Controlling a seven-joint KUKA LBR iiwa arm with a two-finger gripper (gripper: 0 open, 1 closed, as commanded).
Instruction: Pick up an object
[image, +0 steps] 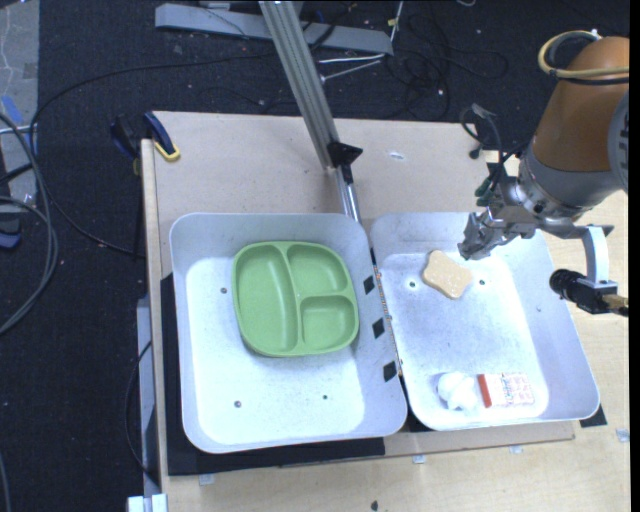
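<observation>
My two-finger gripper (478, 243) hovers over the right white bin (560, 340), just right of the tan bread-shaped piece (446, 274) lying near the far end; whether it grasps anything, I cannot tell.

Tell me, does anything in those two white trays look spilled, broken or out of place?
Nothing stands out. The green divided plate lies flat in the left bin. In the right bin a tan bread-like piece lies near the gripper, and a white lump and a small red-and-white packet rest by the near edge.
</observation>
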